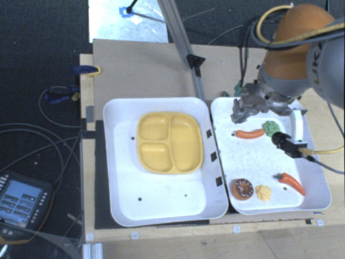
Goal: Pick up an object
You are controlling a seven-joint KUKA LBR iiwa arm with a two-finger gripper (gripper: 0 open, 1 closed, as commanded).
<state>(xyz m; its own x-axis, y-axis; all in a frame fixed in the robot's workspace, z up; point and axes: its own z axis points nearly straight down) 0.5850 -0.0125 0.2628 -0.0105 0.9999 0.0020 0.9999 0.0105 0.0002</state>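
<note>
Right bin (315,198): doughnut (242,189), yellow piece (263,192) and carrot (291,182) near the front; broccoli (271,127) just beside the sausage (249,134). Left bin (118,144): yellow divided plate (169,142). Sausage lying across the far half, long axis left-right, unobstructed. Gripper (241,114) poised just above its left end; finger state impossible to tell.

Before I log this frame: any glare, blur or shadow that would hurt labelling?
Camera view: lighting even and soft; the floor patch at top is blown out; the right bin stays bright, its toy food readable; the gripper is slightly soft, its fingers dark; shadows faint.
</note>
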